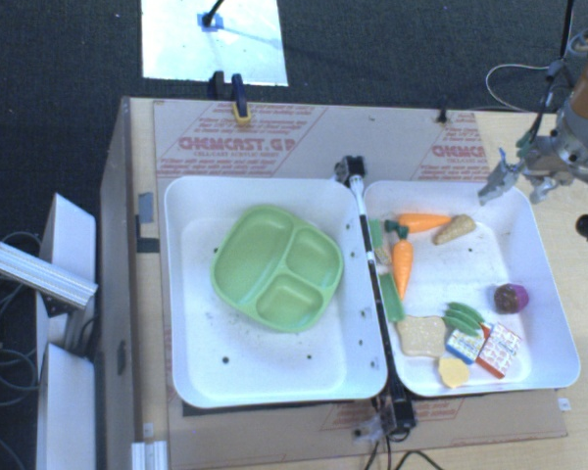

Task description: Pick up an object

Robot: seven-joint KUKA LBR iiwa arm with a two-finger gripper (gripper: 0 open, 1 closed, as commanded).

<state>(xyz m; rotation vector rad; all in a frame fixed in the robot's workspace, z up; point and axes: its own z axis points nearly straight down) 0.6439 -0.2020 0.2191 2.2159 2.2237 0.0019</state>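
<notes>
The right bin (539, 253) holds several toy foods: two orange carrots (423, 222) (402, 267), a tan potato-like piece (455, 229), a dark purple ball (511, 298), green pea pods (465, 314), a slice of bread (422, 335), a yellow piece (454, 372) and two small printed boxes (498, 350) (463, 345). My gripper (518, 180) hangs at the right bin's far right corner, above the rim, fingers spread open with nothing between them. It is well apart from all the foods.
The left bin (196, 360) holds a light green divided plate (277, 266). A black bar with a clamp (352, 170) runs between the bins. Cardboard sheet (274, 135) lies under both bins. Cables (514, 76) hang near the arm at the upper right.
</notes>
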